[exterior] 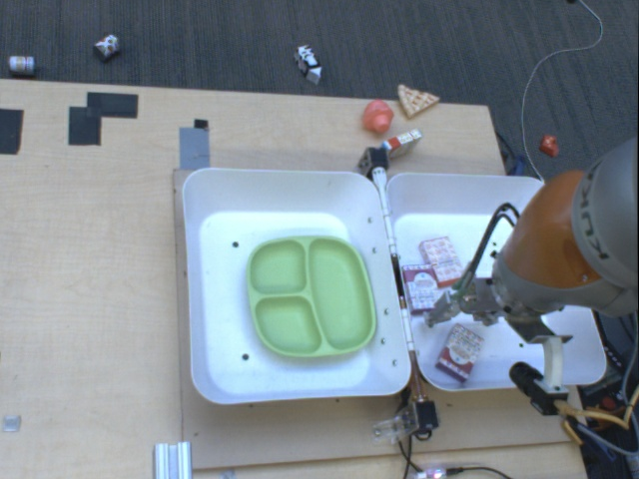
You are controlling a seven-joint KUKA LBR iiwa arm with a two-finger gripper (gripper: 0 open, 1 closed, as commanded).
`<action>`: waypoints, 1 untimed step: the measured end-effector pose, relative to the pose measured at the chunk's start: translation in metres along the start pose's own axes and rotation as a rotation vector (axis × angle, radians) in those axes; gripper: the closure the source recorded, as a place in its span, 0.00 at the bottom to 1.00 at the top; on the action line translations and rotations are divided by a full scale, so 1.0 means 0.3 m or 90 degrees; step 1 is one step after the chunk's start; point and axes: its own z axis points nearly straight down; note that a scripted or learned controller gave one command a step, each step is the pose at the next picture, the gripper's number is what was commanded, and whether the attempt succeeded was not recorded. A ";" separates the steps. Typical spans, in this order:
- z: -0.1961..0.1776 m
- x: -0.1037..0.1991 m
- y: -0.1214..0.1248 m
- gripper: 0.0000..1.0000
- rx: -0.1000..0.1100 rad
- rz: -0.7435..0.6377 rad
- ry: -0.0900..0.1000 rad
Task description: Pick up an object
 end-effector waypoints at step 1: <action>-0.035 0.003 0.005 1.00 -0.002 -0.003 0.000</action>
